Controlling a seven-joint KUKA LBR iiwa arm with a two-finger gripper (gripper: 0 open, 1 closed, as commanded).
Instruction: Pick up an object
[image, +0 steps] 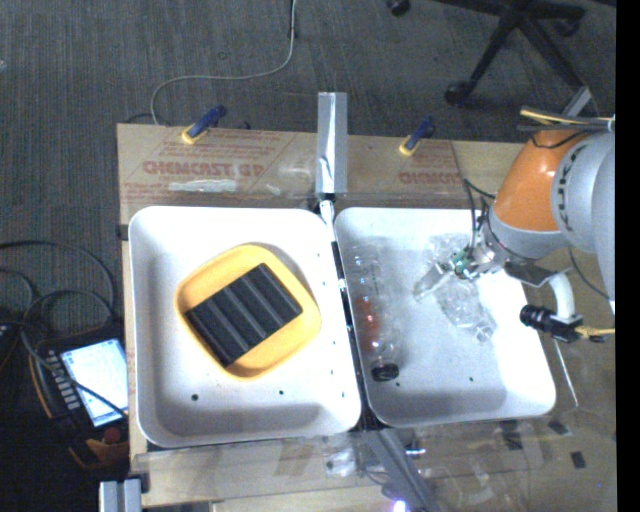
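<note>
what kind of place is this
Probably a robotics lab: a grey arm reaches over two white bins clamped to a wooden bench, with carpet and office chair legs behind.

The only printing that can be seen stands on the brown cardboard sheet (240, 165) that lies on the desk behind the two white bins. It is in faded red letters, and it stands upside down for this camera. On the left part, behind the left bin (150, 300), there is one longer word in big capital letters, but I cannot read it with certainty. On the right part, behind the right bin (520, 390), a shorter piece of the same red printing (425, 177) shows, and it is also too blurred to read. No numbers and no other labels can be read anywhere.
</note>
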